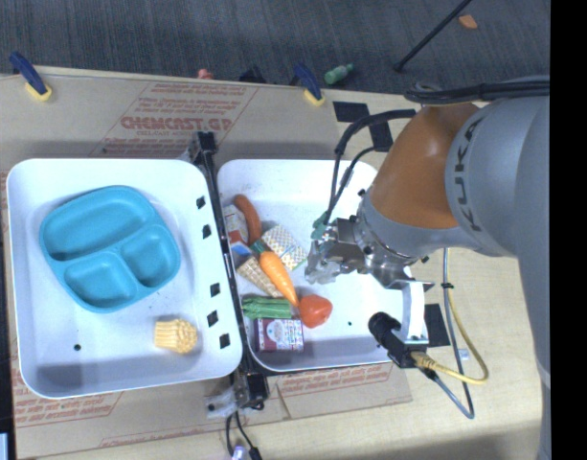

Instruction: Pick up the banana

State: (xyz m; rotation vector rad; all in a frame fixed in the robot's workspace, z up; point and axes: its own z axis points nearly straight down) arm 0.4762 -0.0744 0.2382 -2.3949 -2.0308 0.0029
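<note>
Hand [324,262] is positioned over the right bin [303,175]; its closure cannot be told. No banana is identified; pickup judged not done.

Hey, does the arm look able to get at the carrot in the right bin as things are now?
Probably yes. The gripper hangs just beside the carrot, which lies uncovered, though a green vegetable and a red vegetable crowd its lower end.

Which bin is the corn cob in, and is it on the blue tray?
Left bin. The corn cob lies on the bin floor, apart from the blue tray.
</note>
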